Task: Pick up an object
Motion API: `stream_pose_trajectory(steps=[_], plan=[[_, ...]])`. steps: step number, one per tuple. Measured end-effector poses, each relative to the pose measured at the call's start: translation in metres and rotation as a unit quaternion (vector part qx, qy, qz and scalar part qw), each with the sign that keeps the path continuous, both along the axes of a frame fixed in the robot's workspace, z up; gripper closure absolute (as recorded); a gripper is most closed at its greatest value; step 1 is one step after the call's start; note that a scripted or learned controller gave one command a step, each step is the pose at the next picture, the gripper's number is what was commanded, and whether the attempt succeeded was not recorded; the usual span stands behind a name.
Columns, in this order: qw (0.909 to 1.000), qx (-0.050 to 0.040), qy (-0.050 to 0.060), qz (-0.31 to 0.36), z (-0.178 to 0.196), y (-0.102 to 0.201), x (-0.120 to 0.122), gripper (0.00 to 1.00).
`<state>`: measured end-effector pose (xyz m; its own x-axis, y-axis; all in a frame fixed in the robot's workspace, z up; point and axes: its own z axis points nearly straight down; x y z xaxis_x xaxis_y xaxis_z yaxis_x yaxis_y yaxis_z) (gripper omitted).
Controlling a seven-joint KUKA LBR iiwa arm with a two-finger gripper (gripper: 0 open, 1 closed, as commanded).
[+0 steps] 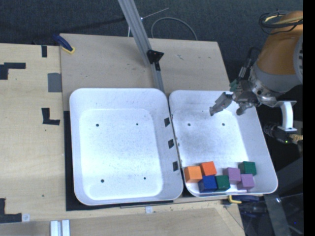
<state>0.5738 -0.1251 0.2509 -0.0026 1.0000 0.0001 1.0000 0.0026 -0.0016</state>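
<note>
Several small blocks lie huddled along the near edge of the right bin (206,136): two orange blocks (201,170), a blue block (209,182), two green blocks (247,168) and two purple blocks (233,174). My gripper (229,106) hovers above the far right part of that bin, well away from the blocks. Its two fingers (219,103) are spread apart and hold nothing.
The left bin (118,141) sits beside the right one on the wooden bench. A slanted metal rail (140,31) runs from the top down to the gap between the bins. A cable loop (172,26) lies on the dark floor behind the bench.
</note>
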Motion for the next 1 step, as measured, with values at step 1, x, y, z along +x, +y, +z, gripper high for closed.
stream_pose_trajectory(steps=[1], plan=[[1.0, 0.002, 0.005, 0.002, -0.0625, 0.0928, -0.0737, 0.0]])
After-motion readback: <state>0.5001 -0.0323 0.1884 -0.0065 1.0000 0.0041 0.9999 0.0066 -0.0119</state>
